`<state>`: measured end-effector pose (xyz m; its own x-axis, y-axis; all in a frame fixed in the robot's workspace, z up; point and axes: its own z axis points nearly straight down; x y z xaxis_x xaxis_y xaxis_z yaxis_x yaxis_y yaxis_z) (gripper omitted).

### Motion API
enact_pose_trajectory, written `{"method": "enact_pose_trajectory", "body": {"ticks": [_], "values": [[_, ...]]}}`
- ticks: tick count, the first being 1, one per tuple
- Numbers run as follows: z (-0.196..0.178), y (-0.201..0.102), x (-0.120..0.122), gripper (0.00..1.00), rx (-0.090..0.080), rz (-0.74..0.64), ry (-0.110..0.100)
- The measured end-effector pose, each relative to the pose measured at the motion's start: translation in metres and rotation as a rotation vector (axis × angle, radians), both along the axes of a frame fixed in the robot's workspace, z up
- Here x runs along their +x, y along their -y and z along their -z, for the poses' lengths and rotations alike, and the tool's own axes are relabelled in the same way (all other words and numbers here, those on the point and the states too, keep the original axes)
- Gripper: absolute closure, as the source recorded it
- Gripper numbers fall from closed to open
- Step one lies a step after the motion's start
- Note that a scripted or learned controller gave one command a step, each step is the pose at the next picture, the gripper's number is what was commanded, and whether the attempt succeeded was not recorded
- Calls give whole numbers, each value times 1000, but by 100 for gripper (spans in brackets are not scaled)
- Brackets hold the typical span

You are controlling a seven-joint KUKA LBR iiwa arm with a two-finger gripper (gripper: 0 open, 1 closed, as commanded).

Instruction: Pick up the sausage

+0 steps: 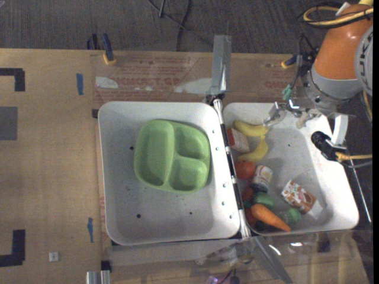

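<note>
My gripper (289, 118) hangs over the far edge of the right bin (331, 182), its two fingers spread open with nothing between them. A dark red-brown piece (248, 194) that may be the sausage lies near the divider, low in the right bin. It sits wedged between a tomato (244, 170) and a carrot (270, 216), partly hidden by the things around it. The gripper stands well above and to the right of that pile, apart from it.
The right bin also holds two bananas (251, 128), a small red packet (238, 139), a can (262, 177), a juice box (298, 196) and green pieces (290, 216). A green divided plate (173, 155) lies in the left bin (118, 188).
</note>
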<state>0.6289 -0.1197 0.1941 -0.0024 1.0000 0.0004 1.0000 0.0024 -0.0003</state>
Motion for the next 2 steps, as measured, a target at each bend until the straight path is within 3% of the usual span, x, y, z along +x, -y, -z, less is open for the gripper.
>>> {"method": "enact_pose_trajectory", "body": {"ticks": [1, 2], "values": [[105, 12, -29, 0, -2, -83, 10], [105, 19, -81, 0, -2, 137, 12]]}}
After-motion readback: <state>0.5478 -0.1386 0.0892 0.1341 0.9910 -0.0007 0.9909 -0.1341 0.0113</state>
